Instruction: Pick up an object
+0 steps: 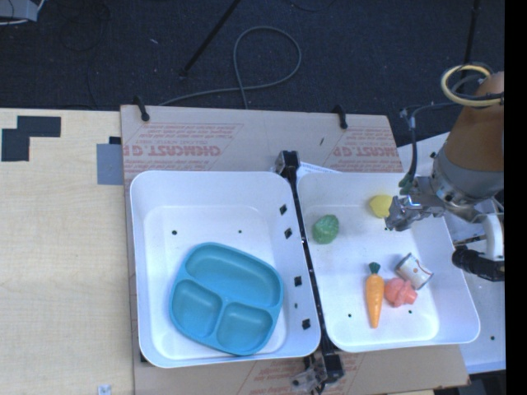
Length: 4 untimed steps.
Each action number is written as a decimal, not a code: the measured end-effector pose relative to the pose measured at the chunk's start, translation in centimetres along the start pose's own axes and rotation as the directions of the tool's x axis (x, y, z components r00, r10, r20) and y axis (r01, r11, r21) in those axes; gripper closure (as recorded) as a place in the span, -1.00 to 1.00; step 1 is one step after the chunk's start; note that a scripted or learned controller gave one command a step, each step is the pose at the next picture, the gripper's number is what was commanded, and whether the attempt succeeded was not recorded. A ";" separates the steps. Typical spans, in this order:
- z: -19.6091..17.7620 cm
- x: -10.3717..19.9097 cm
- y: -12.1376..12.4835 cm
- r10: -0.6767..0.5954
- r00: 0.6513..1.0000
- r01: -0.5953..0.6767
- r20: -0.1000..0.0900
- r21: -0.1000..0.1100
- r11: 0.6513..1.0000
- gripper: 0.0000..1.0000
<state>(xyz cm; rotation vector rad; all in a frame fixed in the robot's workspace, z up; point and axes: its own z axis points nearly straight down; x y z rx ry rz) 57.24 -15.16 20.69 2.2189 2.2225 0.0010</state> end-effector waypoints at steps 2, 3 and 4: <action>0.0 10.9 1.6 -0.002 1.000 0.002 -0.002 0.004 1.000 1.00; -1.5 16.0 1.9 -0.002 1.000 0.002 -0.002 0.003 1.000 1.00; -2.5 20.7 2.3 -0.003 1.000 0.003 -0.002 0.004 1.000 1.00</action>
